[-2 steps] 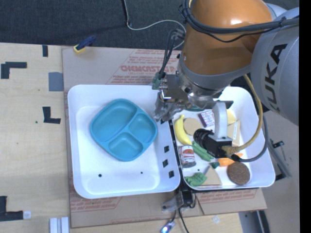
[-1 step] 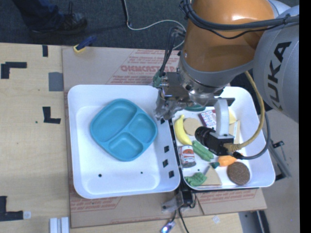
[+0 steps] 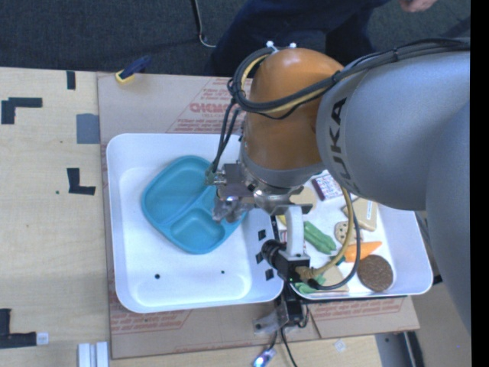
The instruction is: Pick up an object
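"KUKA" lettering runs down the grey arm [image 3: 397,128]; mirrored red print marks the cardboard [image 3: 191,105] under the bins. Left bin [image 3: 126,228]: smooth white plastic, holding a glossy blue divided tray [image 3: 179,205] with rounded compartments. Gripper [image 3: 227,205] sits over the tray's right edge; its state cannot be told. Right bin [image 3: 416,274]: green pod-like piece [image 3: 319,237], orange carrot shape [image 3: 365,248], brown textured disc [image 3: 375,273].

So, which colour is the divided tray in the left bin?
Light blue, almost turquoise. The tray shows best in the camera view, lying in the white left bin.
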`<act>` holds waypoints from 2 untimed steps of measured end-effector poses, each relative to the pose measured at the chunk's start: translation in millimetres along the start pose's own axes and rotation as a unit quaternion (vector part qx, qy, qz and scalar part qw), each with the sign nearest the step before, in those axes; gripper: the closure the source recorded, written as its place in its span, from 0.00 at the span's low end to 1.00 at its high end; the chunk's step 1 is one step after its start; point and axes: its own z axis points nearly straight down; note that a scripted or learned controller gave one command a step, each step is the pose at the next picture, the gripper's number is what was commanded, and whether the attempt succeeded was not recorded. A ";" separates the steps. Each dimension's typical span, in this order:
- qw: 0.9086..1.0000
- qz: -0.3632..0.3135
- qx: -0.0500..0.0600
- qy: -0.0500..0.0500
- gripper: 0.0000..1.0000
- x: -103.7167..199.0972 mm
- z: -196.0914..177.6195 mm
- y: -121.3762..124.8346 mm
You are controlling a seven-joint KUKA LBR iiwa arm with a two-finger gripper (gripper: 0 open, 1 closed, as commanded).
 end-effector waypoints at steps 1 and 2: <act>1.000 -0.003 -0.014 0.005 1.00 47.6 -150.0 -10.0; 1.000 -0.002 -0.005 -0.001 1.00 45.9 -149.1 -9.7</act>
